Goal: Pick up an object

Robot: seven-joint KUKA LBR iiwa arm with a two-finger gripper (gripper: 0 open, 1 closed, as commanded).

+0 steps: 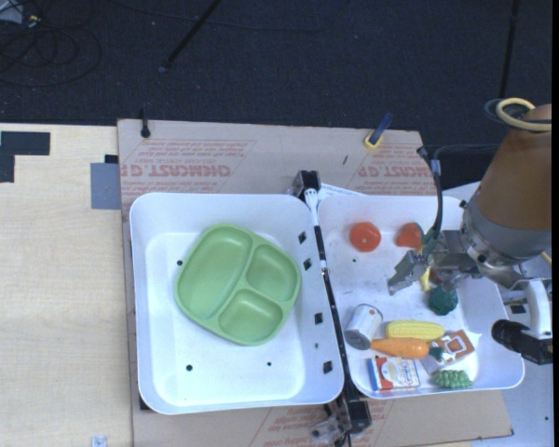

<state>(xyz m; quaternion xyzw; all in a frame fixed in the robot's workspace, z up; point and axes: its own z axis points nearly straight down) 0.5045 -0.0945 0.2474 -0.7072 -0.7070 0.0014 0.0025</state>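
Observation:
My gripper point(417, 277) hangs over the middle of the right bin point(340, 250), its fingers open and nothing between them. Just below and right of it lies a dark green round object point(442, 299). An orange ball point(364, 237) and a red-orange piece point(409, 235) lie above and left of the gripper. Along the bin's front sit a yellow corn cob point(415, 330), an orange carrot point(401, 347), a small silver-white cup point(361, 322), a red and white box point(396, 372), a small carton point(458, 345) and green grapes point(452, 378).
The left bin point(154, 250) holds a green divided plate point(238, 282). A divider with black clips point(321, 277) separates the bins. Cardboard lies under both bins. The arm's grey body with its orange band point(522, 184) fills the right side.

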